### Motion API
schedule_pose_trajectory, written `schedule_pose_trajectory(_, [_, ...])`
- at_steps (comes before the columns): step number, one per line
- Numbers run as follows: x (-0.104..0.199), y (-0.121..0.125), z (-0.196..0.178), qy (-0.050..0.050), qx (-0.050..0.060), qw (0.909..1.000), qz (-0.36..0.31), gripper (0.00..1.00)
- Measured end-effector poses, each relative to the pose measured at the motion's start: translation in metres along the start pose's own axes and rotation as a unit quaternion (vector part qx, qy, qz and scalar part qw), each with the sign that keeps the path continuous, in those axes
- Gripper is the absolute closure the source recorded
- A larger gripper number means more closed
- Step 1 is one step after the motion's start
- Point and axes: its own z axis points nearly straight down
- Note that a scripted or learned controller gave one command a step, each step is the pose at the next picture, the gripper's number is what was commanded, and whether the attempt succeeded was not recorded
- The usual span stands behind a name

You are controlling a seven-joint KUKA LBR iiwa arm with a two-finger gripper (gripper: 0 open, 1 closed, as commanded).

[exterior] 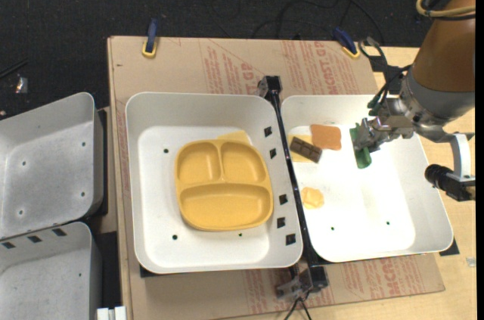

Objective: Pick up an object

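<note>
Our tool (366,147) hangs at 3 o'clock over the right bin (423,235), seemingly gripping a green object (364,156) for lifting.

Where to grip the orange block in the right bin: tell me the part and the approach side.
Take the orange block across its two long flat sides, coming straight down from above. It seems to lie flat in the right bin. The brown piece sits close at its lower-left corner, so probably place the fingers toward the block's right half.
</note>
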Motion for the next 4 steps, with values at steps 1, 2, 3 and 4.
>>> schedule_pose_trajectory(1, [0.049,-0.003,0.001,0.0,0.001,1.0,-0.001,1.0])
schedule_pose_trajectory(2, [0.101,-0.018,0.017,0.0,0.001,1.0,0.0,1.0])
schedule_pose_trajectory(3, [0.157,-0.028,0.027,0.0,0.001,1.0,-0.001,1.0])
schedule_pose_trajectory(4, [0.208,-0.042,0.033,0.0,0.001,1.0,-0.001,1.0])
